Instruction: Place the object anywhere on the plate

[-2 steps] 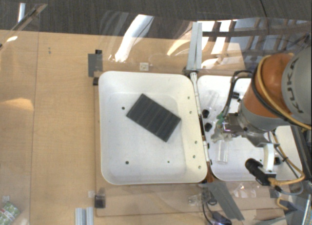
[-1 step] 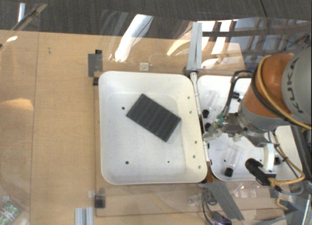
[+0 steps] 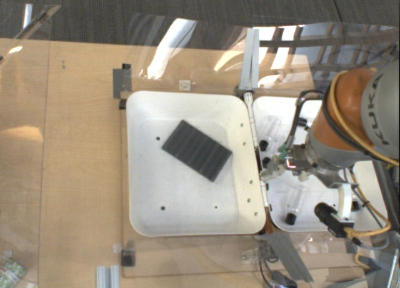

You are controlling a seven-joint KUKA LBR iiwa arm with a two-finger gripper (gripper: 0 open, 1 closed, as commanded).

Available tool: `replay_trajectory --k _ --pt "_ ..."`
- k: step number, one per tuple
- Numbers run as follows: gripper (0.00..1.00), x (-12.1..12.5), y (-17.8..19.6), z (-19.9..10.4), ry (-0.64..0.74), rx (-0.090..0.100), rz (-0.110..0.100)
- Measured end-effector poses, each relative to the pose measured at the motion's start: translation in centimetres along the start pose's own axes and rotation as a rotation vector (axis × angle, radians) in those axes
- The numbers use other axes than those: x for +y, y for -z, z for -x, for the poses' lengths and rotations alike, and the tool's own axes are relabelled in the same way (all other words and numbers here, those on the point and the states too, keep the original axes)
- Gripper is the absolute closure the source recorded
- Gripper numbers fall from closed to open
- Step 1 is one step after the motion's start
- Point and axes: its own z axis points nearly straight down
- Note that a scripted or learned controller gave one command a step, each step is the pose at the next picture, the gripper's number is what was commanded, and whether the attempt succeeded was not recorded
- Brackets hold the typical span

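From my station I see first the wooden bench (image 3: pixel 69 155), and over its right part the grey arm (image 3: pixel 350 112) with the orange band, which reaches in and covers much of the right bin (image 3: pixel 275 115). I judge it stands there because the things to pick lie in that bin, while the target is in the left bin (image 3: pixel 150 212). There the plate (image 3: pixel 197 150), a dark ridged rectangle, lies flat near the middle, turned diagonally, with its long axis running from upper left to lower right. The gripper (image 3: pixel 278 163) hangs low over the right bin, close to the wall between the two bins. I cannot tell if it is released or clenched, and I see nothing held in it. The object, as I take it, is the small clear tube (image 3: pixel 292 208) on the floor of the right bin, below the gripper and apart from it. Its long axis is almost up-and-down in the view, a little tilted, with the dark end pointing to the near edge. A similar small piece (image 3: pixel 265 145) lies by the dividing wall.
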Motion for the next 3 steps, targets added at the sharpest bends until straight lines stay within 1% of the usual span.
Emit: replay_trajectory --k 2,3 --pt "0.0 0.0 0.0 0.0 0.0 0.0 0.0" --pt "1.0 0.2 1.1 -0.1 0.004 0.001 0.005"
